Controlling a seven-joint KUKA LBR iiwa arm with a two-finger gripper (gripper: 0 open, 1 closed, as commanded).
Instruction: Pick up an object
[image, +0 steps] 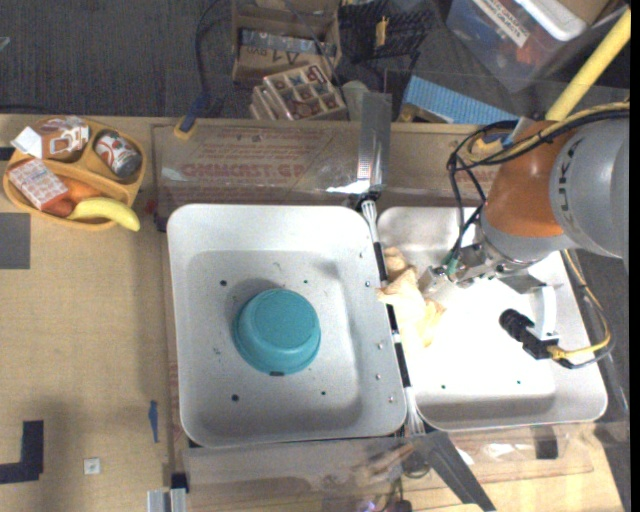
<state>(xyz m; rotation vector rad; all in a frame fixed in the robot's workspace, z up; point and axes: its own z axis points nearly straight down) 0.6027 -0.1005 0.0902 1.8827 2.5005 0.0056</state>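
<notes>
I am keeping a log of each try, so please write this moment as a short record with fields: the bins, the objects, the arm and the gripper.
left bin: holds a teal bowl, upside down, near its middle
right bin: holds a pale yellow object at its left edge
arm: reaches in from the right, above the right bin
gripper: low, beside the pale yellow object; grasp cannot be told
beyond the bins: yellow tray with a banana, at far left

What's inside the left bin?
A teal bowl sits upside down near the middle of the left bin. Whatever may lie beneath the bowl is covered, so I cannot tell.
</notes>
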